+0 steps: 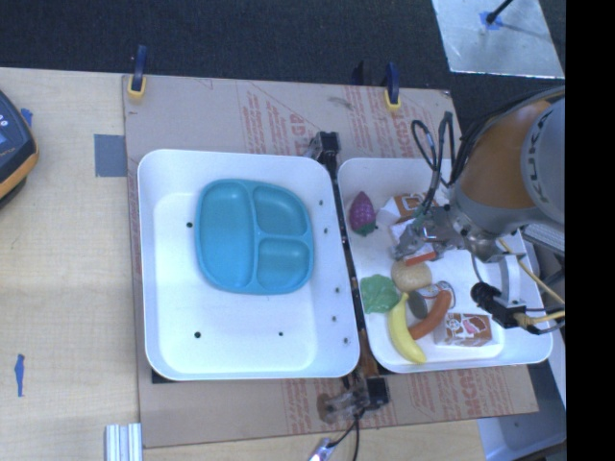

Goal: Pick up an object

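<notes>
Pincer [420, 241] low over the right bin [524, 355], right above the heap of toy food, its tip lost among dark metal parts and cables; we cannot tell how it stands, and we see nothing clearly lifted by it, so we judge the pick as not yet done: the reach is made, the grasp and the lift are left; nearest candidates lie just beneath and beside it, a beige potato [412, 276], rounded and matte, and something small and orange-red that we cannot name; close by sit a purple grape bunch [362, 211], knobbly; a green leafy piece [379, 294], crinkled; a yellow banana [404, 334], curved and smooth; a red sausage [431, 313], glossy and slim; a flat printed packet [467, 329]; the left bin [173, 344] of shiny white plastic carries a blue divided plate [255, 236], smooth, with three hollows; both bins rest on cardboard over the pale wooden worktop [58, 296].
</notes>
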`<state>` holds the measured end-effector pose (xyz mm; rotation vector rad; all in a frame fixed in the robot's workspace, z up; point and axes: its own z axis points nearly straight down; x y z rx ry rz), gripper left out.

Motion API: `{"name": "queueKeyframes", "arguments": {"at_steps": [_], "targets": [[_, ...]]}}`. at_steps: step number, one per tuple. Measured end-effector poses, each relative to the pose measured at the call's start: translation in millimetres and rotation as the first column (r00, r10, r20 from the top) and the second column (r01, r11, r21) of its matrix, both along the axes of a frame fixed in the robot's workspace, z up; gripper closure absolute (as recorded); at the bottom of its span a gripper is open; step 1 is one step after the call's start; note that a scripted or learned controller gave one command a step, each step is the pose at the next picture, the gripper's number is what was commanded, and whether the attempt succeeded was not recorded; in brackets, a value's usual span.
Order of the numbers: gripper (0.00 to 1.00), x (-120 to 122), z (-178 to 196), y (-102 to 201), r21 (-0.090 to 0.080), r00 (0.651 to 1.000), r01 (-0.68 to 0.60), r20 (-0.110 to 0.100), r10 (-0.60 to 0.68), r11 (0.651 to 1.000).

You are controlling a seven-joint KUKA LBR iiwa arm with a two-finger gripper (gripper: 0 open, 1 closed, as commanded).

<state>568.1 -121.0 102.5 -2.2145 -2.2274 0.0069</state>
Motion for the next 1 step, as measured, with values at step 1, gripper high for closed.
{"name": "queueKeyframes", "arguments": {"at_steps": [1], "targets": [[1.0, 4.4, 89.7, 65.8, 0.003, 1.0, 0.001, 0.001, -0.001, 1.0]]}}
